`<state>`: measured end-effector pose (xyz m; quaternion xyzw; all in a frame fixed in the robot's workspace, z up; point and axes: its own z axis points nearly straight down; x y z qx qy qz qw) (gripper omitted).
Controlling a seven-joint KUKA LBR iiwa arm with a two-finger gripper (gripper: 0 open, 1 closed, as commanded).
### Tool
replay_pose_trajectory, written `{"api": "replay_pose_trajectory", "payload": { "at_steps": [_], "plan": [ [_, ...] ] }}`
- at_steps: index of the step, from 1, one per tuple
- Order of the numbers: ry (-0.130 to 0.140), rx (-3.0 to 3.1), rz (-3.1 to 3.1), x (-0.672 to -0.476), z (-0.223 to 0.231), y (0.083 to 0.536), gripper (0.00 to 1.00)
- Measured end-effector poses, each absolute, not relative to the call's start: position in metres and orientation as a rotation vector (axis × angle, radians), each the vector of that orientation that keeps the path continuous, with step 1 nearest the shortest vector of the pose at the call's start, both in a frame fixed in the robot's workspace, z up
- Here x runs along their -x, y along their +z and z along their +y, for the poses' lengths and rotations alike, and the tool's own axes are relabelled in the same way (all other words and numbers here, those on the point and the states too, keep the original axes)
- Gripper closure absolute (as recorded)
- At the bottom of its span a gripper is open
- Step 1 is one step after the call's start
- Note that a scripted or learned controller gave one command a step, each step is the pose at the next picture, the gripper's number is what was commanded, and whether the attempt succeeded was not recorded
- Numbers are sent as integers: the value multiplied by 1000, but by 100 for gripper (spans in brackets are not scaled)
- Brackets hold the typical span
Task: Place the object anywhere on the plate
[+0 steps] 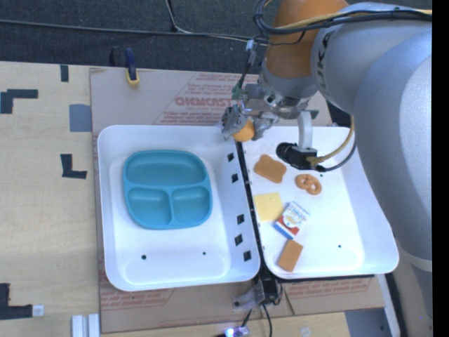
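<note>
Orange is what catches my eye first: a small round orange piece (243, 131) sits between the fingers of my gripper (240, 126), pinched there at the far end of the seam where the two white bins meet. From this slanted view I read it as held up off the bin floor, though I cannot tell how high. My arm (365, 69) comes in from the right, its orange band (303, 27) just above the wrist. The blue plate (168, 188) (three compartments, one long and two smaller) lies in the left bin (116, 258), well apart from the held piece, down and to the left of it. In the right bin (365, 251) I see a brown cracker-like piece (270, 168) near the divider, a pretzel (308, 183) just beside it toward the right, a yellow square (267, 206) below those, a small white packet with red and blue print (291, 220) touching or nearly touching that square, and a tan block (290, 255) nearest the front edge. A black part with a cable (298, 154) hangs off the wrist over the right bin.
</note>
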<state>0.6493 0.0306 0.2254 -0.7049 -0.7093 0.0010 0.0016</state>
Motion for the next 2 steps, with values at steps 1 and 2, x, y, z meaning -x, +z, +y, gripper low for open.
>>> {"api": "replay_pose_trajectory", "payload": {
  "at_steps": [1, 2],
  "plan": [
    [1, 2213, -2227, -651, 80, 224, 100],
    [0, 2211, -2228, -639, 137, 233, 100]
  ]
}}
